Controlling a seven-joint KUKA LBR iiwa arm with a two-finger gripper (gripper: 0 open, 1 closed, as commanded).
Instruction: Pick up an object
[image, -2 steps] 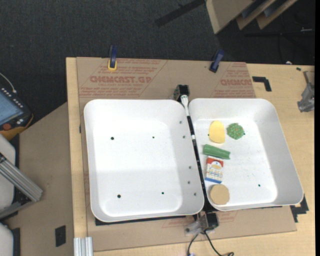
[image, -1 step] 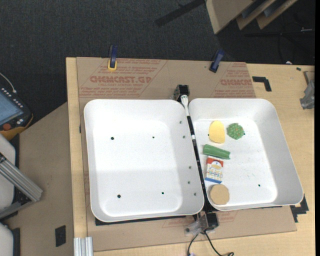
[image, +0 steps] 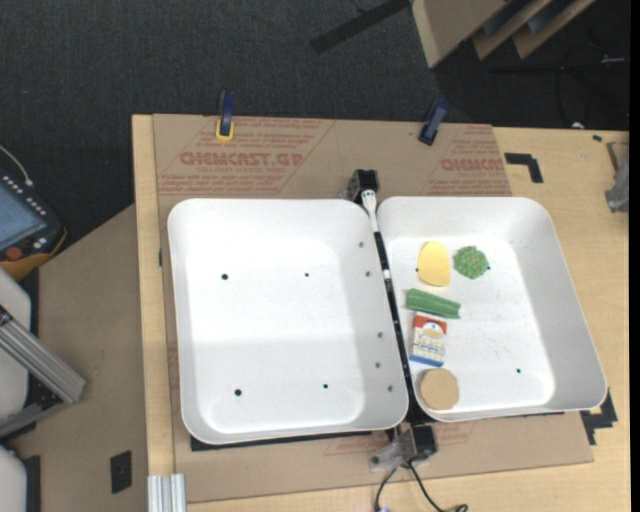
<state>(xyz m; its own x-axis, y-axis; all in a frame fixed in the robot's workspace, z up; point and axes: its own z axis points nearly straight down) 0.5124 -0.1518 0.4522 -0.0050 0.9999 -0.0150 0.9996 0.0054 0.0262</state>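
Closest to the camera is a black clip with a cable (image: 415, 445) at the front edge of the tabletop (image: 150, 300), right where the two bins meet. All the pickable stuff is in the right bin (image: 560, 300), lined up near its left wall: a round tan disc (image: 438, 388) at the front, then a little red, white and blue box (image: 429, 340), a green bar (image: 432, 302), a yellow lump (image: 434, 263), and a bumpy green ball (image: 470, 262) just beside the lump. The left bin (image: 270, 310) has bare floor with a few dark dots.

How wide the tool is can't be told from this view. Since the arm comes in from the right, every candidate sits on the far side of that bin from it, so it'd probably have to cross the open floor first. The bar's long axis runs roughly left to right, slightly tilted, so a grip across its short side looks like the sane bet. The ball sits a bit apart on the arm's side, probably the easiest reach
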